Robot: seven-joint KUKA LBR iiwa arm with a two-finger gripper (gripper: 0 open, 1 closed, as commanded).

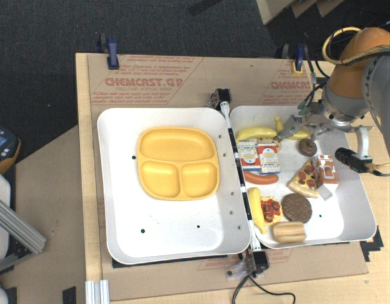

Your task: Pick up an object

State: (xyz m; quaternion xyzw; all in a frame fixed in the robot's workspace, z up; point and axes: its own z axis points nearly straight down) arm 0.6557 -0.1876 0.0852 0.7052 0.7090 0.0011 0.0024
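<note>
The toy food lay scattered in the right bin, none of it lifted. A banana sat near the bin's far left corner, with two small cartons just in front of it and a sausage touching their near edge. A second yellow piece, long and thin, ran along the bin's left wall, beside a small red-and-yellow item too small to name. A dark round cookie rested near the middle, and a bread roll lay just in front of it by the near wall. A pizza slice sat right of centre, touching a red-and-white piece, and a small brown round object lay farther back.

The gripper hung low over the far part of that bin, just right of the banana and close to a yellow bit beneath it (whether it touched anything could not be told). Its fingers were a blur against the clutter, so how far apart they stood could not be told, and nothing showed plainly between them. The arm reached in from the right.

The left bin held a yellow divided tray, set toward its far half. Both bins sat side by side on a brown board.
</note>
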